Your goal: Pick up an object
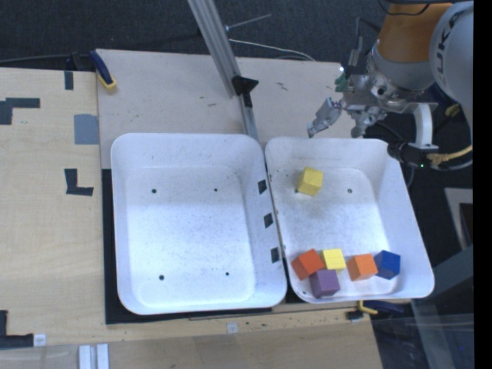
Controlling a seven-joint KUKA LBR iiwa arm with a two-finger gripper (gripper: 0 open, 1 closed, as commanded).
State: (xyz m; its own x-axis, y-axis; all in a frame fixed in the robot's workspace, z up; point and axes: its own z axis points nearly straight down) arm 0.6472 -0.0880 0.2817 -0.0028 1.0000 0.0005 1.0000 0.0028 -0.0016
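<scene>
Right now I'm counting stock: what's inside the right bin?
The right bin holds six cubes: one yellow cube alone, and five clustered at its near edge. Anything beneath them is hidden.

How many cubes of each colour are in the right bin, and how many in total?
Yellow cubes: 2, one alone and one in the near row
Orange cubes: 2
Purple cube: 1
Blue cube: 1
Total: 6 cubes, all in the right bin

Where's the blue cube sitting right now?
The small blue cube lies in the right white bin, at its near right corner, just right of an orange cube.
</scene>
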